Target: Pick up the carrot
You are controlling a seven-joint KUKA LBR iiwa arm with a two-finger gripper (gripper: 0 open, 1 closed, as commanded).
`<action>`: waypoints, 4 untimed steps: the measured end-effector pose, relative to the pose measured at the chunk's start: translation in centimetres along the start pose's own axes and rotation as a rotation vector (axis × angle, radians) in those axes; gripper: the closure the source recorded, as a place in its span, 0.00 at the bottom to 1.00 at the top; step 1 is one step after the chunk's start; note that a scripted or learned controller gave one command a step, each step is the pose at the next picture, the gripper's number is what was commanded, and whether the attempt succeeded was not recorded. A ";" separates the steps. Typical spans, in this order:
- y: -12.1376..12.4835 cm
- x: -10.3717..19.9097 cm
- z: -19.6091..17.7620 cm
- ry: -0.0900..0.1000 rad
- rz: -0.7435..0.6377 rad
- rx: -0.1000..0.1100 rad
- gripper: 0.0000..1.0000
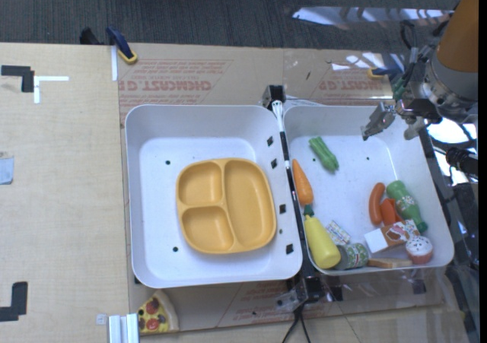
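The approach is judged barely begun: the claw (389,122), seemingly spread and holding nothing, must be brought down-left onto the carrot (302,183) beside the right bin's (358,269) left wall.

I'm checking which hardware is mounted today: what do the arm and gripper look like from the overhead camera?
The arm enters from the right with an orange band above a grey wrist section. Dark cables run alongside it. The gripper is a small metallic grey assembly with thin fingers, above the right bin's far rim.
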State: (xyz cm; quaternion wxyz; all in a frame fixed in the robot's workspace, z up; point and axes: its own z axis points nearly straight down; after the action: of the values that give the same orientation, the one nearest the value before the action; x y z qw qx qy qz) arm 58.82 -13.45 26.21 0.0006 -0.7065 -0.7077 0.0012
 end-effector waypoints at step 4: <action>6.9 0.0 -27.8 -0.001 0.830 0.001 0.00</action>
State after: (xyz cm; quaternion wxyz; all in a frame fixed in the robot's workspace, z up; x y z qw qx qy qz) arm 65.78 -13.39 53.95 0.0003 -0.9318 -0.3629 0.0022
